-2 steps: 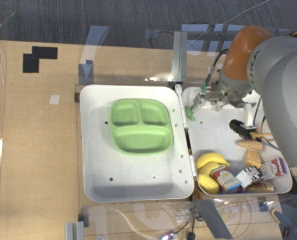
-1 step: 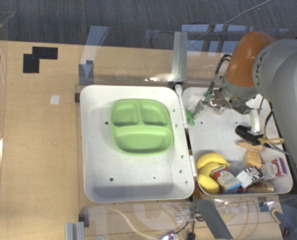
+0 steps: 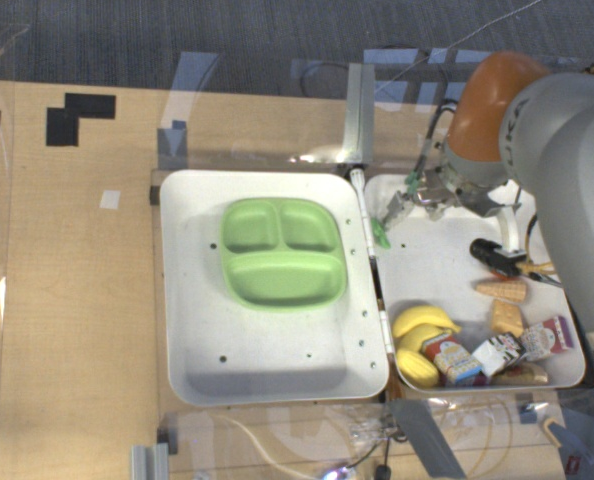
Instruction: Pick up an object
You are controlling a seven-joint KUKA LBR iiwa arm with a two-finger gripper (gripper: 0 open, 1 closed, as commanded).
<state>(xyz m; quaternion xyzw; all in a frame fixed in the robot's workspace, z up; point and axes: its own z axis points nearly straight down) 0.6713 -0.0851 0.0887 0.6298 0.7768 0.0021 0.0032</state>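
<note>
The right bin [image 3: 427,258] holds a heap of things along its near edge. Two yellow bananas [image 3: 422,321] lie at the near left. Beside them are a red and blue packet [image 3: 453,356], a black and white packet [image 3: 497,352] and a red and white packet [image 3: 548,335]. Tan wafers [image 3: 503,290] lie a little farther back on the right. My gripper [image 3: 402,205] reaches into the far left corner of this bin, low and close to the divider. A small green piece [image 3: 380,232] lies just below its tip at the bin's left wall. The gripper is far from the heap.
The left bin [image 3: 192,348] holds a green divided plate [image 3: 281,251] in its middle. A metal rail [image 3: 360,118] stands behind the gap between the bins. My grey arm with the orange band [image 3: 492,103] covers the far right of the right bin.
</note>
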